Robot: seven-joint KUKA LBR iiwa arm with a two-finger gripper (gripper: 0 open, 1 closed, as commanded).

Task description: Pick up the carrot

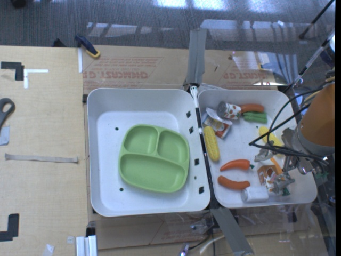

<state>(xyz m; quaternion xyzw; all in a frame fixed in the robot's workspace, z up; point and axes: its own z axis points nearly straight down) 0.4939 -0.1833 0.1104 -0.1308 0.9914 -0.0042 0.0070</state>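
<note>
Hanging over the right bin's [287, 97] near corner, the hand [278, 170] sits among black cables below the grey wrist and the orange band of the arm [319, 122]. Clutter hides its tips, so whether it is wide or narrow cannot be told, and nothing can be seen held in it.

The carrot [235, 165] is a smooth, glossy orange stick, rounded and slightly tapered, lying flat on the bin floor just beside the hand, on the side away from the arm. Its long axis runs almost straight toward the hand, with the far end dipping a little toward the bin's front wall. The slimmer end seems to be the far one.

A redder sausage-shaped piece [233, 183] lies near and roughly parallel to the carrot, closer to the front wall. A printed packet [268, 175] and a white block [254, 194] crowd right against the hand, and a yellow piece [271, 137] sits just behind it.

Beyond the carrot, a knobbly yellow corn cob [212, 143] lies along the bin's far wall. Farther back are a crumpled wrapper [217, 125], a small printed cup [229, 110] on its side, another orange stick [252, 108] and a green one [256, 117].

The left bin [101, 196], well away from the hand, bears a matte green divided plate [154, 159]. Both bins rest on the table [40, 196].
</note>
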